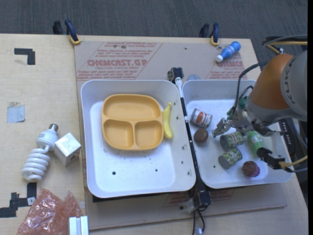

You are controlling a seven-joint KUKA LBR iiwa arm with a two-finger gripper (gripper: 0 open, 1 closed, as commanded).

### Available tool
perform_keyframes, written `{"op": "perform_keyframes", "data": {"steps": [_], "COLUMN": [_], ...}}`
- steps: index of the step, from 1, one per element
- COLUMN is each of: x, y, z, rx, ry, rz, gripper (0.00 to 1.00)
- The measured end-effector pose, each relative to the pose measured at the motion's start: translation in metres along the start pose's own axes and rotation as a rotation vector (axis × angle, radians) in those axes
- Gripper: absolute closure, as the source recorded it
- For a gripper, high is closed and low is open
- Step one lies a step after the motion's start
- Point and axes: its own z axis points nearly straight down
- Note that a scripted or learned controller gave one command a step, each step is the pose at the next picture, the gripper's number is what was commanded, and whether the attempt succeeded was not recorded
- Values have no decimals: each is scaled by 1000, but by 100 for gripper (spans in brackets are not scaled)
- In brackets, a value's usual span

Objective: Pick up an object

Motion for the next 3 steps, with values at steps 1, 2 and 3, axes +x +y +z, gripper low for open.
{"op": "perform_keyframes", "data": {"steps": [1,2,3], "x": [-1,-1,-42], "y": [1,1,94], "z": [-10,-10,3], "rx": [-2,-2,19], "ry": [-1,-1,5], "rz": [2,2,0], "gripper": [100,0,0]}}
